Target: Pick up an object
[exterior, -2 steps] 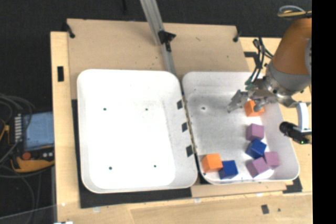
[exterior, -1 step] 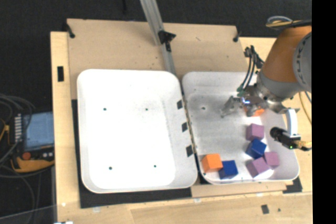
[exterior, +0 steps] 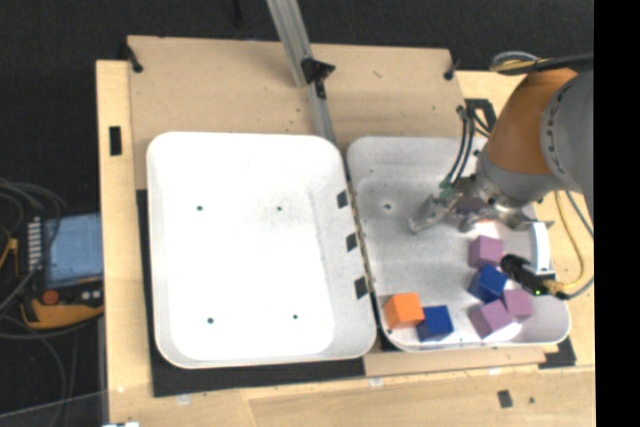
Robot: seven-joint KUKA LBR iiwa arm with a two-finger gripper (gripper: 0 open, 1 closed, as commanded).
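Two white bins share the bench. Over the right bin (exterior: 400,165), the gripper (exterior: 432,213), fingers' state unclear, should descend squarely toward the pink block (exterior: 487,249) at four o'clock.

Even overhead light falls on the bench, and the left bin (exterior: 250,245) in the frame's centre glares nearly blown-out white. The surrounding floor stays dark. Shadows are soft and faint. The picture is slightly soft and grainy, small details blurred.
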